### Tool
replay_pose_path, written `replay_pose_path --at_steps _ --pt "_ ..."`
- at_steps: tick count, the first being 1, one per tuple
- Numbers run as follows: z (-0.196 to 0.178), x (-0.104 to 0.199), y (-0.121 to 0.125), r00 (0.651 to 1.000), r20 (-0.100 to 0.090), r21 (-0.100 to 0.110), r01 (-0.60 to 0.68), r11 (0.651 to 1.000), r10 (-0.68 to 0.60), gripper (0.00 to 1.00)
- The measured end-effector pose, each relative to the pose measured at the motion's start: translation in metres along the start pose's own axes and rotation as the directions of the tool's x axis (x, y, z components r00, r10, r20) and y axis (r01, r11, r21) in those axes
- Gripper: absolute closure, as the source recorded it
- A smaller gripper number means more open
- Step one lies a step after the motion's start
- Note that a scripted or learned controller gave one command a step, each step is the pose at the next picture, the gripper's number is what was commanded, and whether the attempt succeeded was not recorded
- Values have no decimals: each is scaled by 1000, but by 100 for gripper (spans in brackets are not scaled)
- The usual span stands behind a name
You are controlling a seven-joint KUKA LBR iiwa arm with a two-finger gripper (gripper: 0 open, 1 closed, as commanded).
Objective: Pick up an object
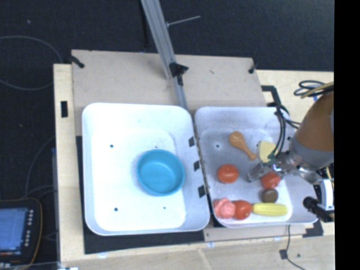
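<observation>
The arm (316, 129) reaches in over the right edge of the right bin (225, 120), wrist low, and the job looks barely under way: nothing is lifted, every piece lies on the bin floor, so the grasp and the lift are both left to do. Over in the left bin (107, 128) sits the blue bowl (161, 172), a little right of centre toward the inner edge, well apart from the action. Back in the right bin, the gripper (263, 171) is down among the toys near the right edge, and whether its fingers are spread or closed I cannot tell, since the metal blurs into the clutter. Just beside it, touching or nearly so on the side toward the near edge, lies a small red piece (270, 180), my guess for the target. A yellow-green piece (266, 149) lies just on the far side of the gripper. The red tomato-like ball (228, 173) sits near the middle, left of the gripper, with a clear gap. Along the near edge run the yellow corn (270, 209), a second red piece (242, 209) and the pink toy (224, 208) in the near-left corner. The tan drumstick (242, 144) lies toward the far edge, and the small brown ball (270, 196) rests between the red piece and the corn.
</observation>
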State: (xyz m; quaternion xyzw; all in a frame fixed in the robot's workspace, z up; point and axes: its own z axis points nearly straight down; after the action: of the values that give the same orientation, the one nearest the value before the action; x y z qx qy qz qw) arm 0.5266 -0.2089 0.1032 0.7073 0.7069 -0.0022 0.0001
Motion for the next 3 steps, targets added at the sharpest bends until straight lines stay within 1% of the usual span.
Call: replay_pose_path --at_steps 1,3 --pt "-16 0 3 1000 -2 -10 -2 1000 2 100" --pt "-112 -16 8 1000 -2 -12 6 1000 -6 100"
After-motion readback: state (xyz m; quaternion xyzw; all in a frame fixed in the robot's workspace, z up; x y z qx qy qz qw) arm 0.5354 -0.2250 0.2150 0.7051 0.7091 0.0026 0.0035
